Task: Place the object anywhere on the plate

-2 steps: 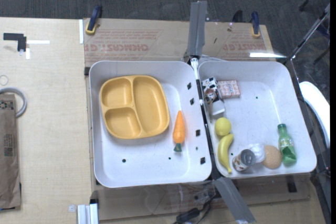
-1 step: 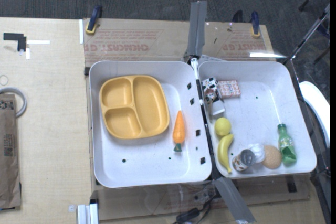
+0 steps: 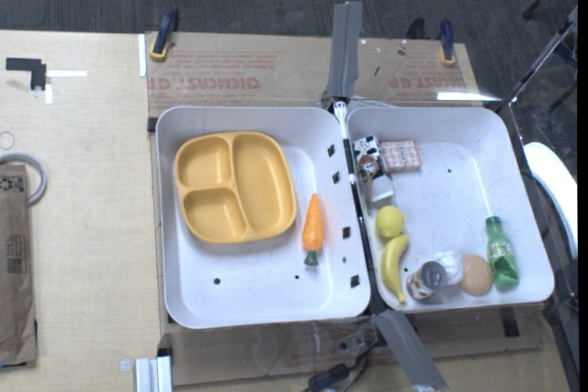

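Observation:
A yellow plate (image 3: pixel 235 186) with three compartments lies in the left bin (image 3: pixel 184 289). Just right of the plate's rim, a toy carrot (image 3: pixel 313 223) lies on the bin floor, its tip pointing away from me. In the right bin (image 3: pixel 459 170) lie a lemon (image 3: pixel 390 221), a banana (image 3: pixel 393 266), a small can (image 3: pixel 425 281), a tan round bun (image 3: pixel 476 274), a green bottle (image 3: pixel 501 252), a pink box (image 3: pixel 400 156) and a small milk carton (image 3: pixel 371 168).
Brown cardboard (image 3: pixel 248 73) held by blue and yellow clamps lies behind the bins. A grey divider post (image 3: pixel 345 50) stands between them at the back. A brown paper bag (image 3: pixel 14 262) lies on the bench at far left.

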`<action>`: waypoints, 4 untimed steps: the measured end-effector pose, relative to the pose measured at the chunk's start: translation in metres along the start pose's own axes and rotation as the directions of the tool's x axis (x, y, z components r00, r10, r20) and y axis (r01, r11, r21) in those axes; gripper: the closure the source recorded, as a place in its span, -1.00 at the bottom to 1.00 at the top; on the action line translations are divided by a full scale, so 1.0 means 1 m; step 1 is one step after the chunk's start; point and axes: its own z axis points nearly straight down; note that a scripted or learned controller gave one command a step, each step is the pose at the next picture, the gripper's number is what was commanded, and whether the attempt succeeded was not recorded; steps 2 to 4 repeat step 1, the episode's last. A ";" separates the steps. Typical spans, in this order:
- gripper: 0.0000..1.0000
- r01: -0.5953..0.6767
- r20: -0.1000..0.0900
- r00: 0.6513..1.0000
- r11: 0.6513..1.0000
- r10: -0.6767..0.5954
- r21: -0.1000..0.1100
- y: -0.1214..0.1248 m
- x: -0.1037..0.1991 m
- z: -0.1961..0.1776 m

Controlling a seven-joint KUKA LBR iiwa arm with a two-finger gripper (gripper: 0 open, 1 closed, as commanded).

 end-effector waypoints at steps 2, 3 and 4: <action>1.00 0.001 -0.003 1.000 1.000 -0.001 -0.001 0.005 0.023 -0.001; 1.00 0.001 -0.003 1.000 1.000 -0.001 -0.001 0.005 0.023 -0.001; 1.00 0.001 -0.003 1.000 1.000 -0.001 -0.001 0.005 0.023 -0.001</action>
